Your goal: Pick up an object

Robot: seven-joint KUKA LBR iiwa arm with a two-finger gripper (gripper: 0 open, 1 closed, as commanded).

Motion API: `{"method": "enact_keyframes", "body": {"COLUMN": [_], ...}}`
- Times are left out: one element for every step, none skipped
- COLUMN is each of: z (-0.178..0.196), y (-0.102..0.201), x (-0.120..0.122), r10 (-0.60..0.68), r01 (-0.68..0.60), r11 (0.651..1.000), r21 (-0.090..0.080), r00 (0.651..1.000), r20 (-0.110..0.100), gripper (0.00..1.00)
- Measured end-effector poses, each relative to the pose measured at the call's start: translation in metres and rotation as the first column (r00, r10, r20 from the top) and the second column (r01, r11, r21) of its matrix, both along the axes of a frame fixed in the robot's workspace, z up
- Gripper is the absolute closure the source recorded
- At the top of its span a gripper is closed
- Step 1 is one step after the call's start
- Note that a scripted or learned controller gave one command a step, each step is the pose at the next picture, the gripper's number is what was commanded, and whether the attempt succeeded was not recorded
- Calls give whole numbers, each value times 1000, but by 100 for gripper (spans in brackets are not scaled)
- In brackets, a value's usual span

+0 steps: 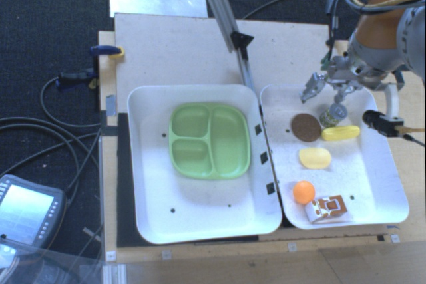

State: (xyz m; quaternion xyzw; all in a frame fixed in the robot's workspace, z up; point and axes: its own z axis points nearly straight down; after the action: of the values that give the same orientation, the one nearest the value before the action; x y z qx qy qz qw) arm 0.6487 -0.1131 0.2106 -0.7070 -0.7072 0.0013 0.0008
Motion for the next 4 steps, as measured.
{"method": "enact_keyframes", "body": {"z": [-61,-113,-99,-34], "y": [4,5,5,2], "x": [-5,-6,-3,2], "r10": [0,0,0,4], "r01": [0,0,0,-4], "r11": [1000,1000,1000,1000], "r21": [1,1,1,0], "r00": [1000,1000,1000,1000], "r20": [-2,0,7,11], "gripper": [0,0,100,100]}}
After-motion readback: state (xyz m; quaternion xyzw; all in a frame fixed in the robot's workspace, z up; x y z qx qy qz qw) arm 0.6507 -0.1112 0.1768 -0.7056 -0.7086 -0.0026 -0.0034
